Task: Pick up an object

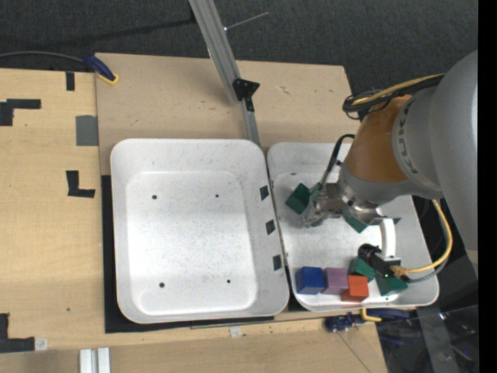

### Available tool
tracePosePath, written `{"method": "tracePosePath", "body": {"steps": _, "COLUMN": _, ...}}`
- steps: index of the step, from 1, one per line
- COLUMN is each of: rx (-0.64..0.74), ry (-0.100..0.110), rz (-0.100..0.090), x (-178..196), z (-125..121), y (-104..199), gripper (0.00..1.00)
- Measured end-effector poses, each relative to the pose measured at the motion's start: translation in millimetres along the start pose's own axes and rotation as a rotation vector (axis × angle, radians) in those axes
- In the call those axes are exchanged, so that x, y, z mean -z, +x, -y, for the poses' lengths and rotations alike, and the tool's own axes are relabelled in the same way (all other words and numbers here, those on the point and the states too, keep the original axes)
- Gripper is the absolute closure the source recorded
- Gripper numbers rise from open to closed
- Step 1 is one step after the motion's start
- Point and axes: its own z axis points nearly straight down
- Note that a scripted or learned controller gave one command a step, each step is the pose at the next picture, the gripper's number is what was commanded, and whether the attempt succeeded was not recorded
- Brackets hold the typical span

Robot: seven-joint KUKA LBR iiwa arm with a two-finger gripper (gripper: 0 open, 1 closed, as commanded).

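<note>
The tool [317, 208] is down in the right bin [307, 155], beside the green block [297, 199] at its nine o'clock; its grip I cannot tell. Nothing looks lifted yet.

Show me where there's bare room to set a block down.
The left bin offers a wide bare floor. The right bin is crowded: the arm over its middle, a green block beside it, coloured blocks along its near edge.

A robotics lab: a plywood bench [178, 107] bearing two white bins [124, 162], with taped markers.
</note>
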Motion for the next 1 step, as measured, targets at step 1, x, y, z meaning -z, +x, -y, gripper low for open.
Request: {"method": "tracePosePath", "body": {"steps": 1, "rx": -0.002, "ry": -0.006, "rz": 0.001, "x": 42.6, "z": 2.4, "y": -2.6, "gripper": 1.0}}
